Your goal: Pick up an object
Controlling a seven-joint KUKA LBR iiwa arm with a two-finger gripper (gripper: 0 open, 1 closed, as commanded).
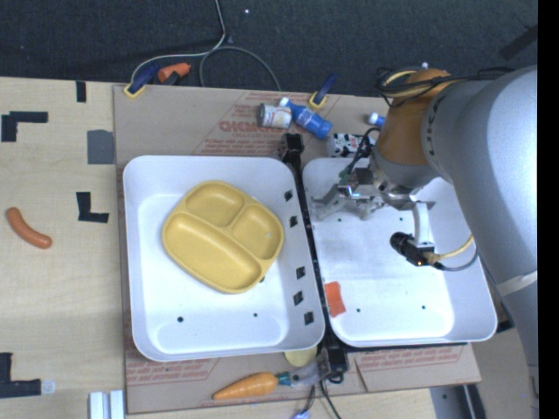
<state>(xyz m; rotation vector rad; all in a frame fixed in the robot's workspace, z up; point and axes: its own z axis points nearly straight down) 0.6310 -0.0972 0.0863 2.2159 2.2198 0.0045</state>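
Gripper [336, 197] first: we see it low over the upper left part of the right bin [437, 326], near the divider between the two bins, and we cannot tell its state, since the metal parts blur together against the white floor. We see nothing that we could call held.

We take the yellow divided plate [224, 235] as the likeliest object to pick; it lies flat in the middle of the left bin [148, 321], well apart from the gripper. A small orange piece [334, 298] lies on the floor of the right bin near its left wall, below the gripper and apart from it.

Above the gripper, the arm [489, 147] comes in from the right, its orange band [403, 133] over the bin's upper edge. Behind the bins, on the cardboard, lies a blue and white bottle [297, 117]. A toy carrot [246, 387] rests in front of the left bin, and a toy sausage [28, 228] lies on the wooden bench [52, 321] far to the left.
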